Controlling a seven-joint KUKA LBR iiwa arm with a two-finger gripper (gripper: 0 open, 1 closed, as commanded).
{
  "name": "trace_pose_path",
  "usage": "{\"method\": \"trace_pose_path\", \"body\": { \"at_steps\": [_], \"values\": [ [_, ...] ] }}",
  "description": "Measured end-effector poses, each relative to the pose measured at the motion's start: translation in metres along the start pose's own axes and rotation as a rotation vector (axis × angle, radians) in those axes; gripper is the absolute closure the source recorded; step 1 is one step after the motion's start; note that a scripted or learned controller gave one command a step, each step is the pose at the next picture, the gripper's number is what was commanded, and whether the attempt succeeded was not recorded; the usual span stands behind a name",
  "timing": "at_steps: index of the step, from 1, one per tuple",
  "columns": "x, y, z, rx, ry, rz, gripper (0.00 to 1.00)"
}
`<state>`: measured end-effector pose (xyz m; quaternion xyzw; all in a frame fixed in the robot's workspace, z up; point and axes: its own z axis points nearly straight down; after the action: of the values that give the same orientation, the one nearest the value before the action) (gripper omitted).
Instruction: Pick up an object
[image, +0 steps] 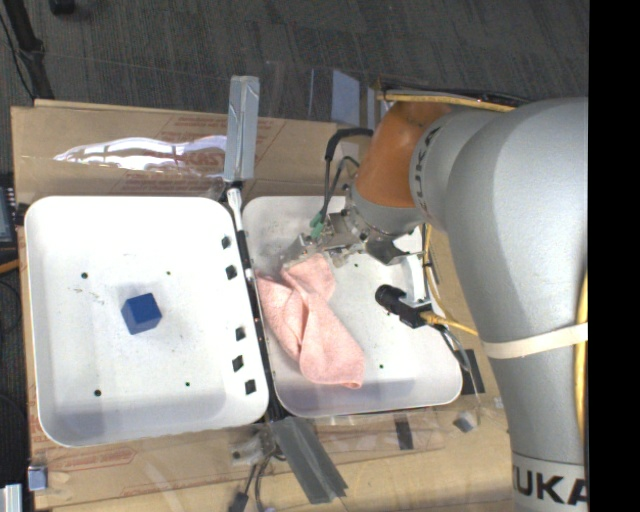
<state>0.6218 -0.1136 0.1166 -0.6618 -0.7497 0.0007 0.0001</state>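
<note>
Tool (326, 238) stands low over the upper end of the pink cloth (312, 322) in the right bin (410, 375) (open or closed cannot be told); recommended: descend straight onto the raised fold, close fully, then lift.

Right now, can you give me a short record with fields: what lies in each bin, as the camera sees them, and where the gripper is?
left bin: one blue cube, near the middle
right bin: one pink cloth, crumpled, close to the left wall
gripper: low over the right bin, at the cloth's upper end
grasp: cannot tell from this view
</note>
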Motion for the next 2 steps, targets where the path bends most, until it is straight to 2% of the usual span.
{"method": "trace_pose_path", "body": {
  "at_steps": [1,2],
  "values": [
    [-0.027,-0.021,0.025,0.003,0.001,0.042,0.0],
    [-0.026,-0.02,0.014,0.004,0.002,0.038,1.0]
  ]
}}
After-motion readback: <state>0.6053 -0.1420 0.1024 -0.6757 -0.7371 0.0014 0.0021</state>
